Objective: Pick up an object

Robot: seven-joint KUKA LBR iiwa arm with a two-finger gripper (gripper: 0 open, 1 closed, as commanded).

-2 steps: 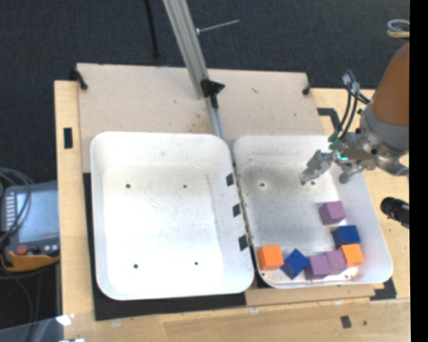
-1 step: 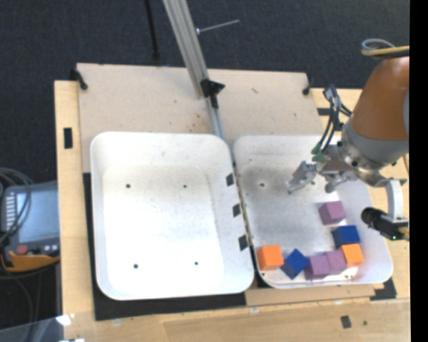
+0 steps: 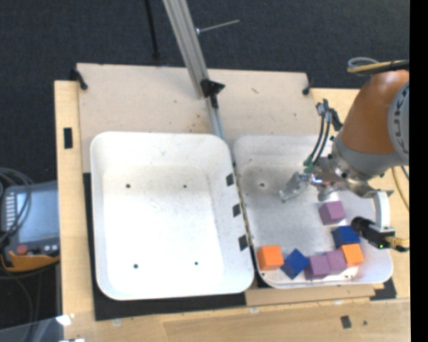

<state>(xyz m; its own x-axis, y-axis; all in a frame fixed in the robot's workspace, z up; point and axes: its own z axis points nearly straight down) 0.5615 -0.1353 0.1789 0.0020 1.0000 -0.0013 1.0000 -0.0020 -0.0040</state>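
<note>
Right bin (image 3: 271, 162): white, dark-speckled. Blocks lower right: orange (image 3: 270, 256), blue (image 3: 295, 263), purple (image 3: 319, 266), another purple (image 3: 332, 211), orange (image 3: 352, 254), blue (image 3: 346, 235). Left bin (image 3: 164, 155) white. Surface (image 3: 128, 98) tan.

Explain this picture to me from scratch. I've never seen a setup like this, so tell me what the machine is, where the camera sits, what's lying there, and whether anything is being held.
One camera sits above a workbench and looks down at a slant. The grey and orange shape at the right is a robot arm. Its hand hangs low over the right bin, a shallow white tray. Beside it sits the left bin.

Small blocks lie in the right bin, mostly along its near edge: an orange block, a blue block, two purple blocks side by side, another orange block, a second blue one and a single purple block closer to the arm.

The picture shows no block between the hand's fingers, so nothing appears to be held.
</note>
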